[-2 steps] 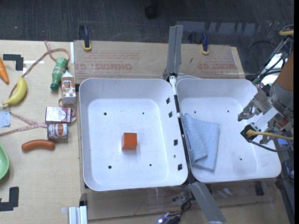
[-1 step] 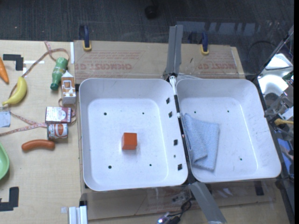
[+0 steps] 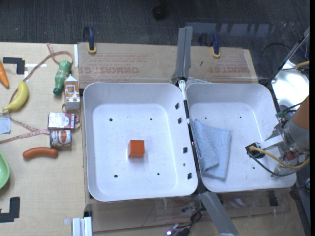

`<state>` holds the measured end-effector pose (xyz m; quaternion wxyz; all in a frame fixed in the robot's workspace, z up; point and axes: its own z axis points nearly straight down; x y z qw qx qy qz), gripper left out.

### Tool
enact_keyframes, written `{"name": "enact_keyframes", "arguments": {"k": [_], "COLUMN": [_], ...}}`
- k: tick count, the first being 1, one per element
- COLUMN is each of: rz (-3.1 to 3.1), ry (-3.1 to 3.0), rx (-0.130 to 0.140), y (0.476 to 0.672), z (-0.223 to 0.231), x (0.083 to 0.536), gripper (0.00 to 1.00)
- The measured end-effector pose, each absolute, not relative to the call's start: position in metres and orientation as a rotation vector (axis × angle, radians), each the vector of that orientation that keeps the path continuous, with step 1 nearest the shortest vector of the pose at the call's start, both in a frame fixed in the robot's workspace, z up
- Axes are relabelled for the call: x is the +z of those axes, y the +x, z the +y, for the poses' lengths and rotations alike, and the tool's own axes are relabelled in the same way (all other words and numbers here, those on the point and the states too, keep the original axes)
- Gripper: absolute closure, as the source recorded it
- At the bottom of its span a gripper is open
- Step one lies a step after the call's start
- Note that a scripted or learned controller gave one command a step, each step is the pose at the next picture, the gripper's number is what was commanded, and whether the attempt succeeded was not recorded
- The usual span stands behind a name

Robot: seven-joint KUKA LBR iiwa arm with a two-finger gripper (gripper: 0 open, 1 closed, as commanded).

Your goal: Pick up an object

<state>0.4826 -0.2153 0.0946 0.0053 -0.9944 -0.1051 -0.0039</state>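
- orange block point(image 3: 136, 148), a small matte cube, sits alone near the middle of the left bin point(image 3: 89, 146), flat on the floor and well clear of every wall.
- both bins are shallow white plastic with rounded corners and a few dark dots across their floors; they stand side by side, rims touching at a grey divider.
- right bin point(image 3: 236, 95) holds a pale blue cloth point(image 3: 212, 149), soft and folded over, lying against its left wall.
- gripper point(image 3: 285, 156) hangs over the right bin's right rim, on the grey arm point(image 3: 300, 127); from here i cannot tell whether it is open or closed, and nothing is seen in its grasp.
- brown cardboard point(image 3: 128, 63) with red print lies under the bins, pinned by two blue clamps point(image 3: 89, 39) at the far edge.
- pale wooden bench top to the left carries a banana point(image 3: 17, 96), a green bottle point(image 3: 61, 76), a small can point(image 3: 61, 138) and a glossy sausage point(image 3: 40, 153).
- dark carpet point(image 3: 123, 9) runs beyond the bench.
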Motion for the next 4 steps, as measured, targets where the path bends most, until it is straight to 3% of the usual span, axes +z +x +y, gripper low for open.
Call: {"name": "enact_keyframes", "arguments": {"k": [1, 2, 3, 4], "rz": [-0.32, -0.326, -0.336, -0.454], "ry": [-3.124, -3.123, -3.124, -3.108], "rx": [0.006, 0.011, 0.006, 0.009], "y": [0.478, 0.478, 0.478, 0.477], "z": [-0.222, -0.222, -0.148, -0.043], "x": [0.201, 0.209, 0.3, 0.19], "gripper": [0.0, 1.0, 1.0, 1.0]}}
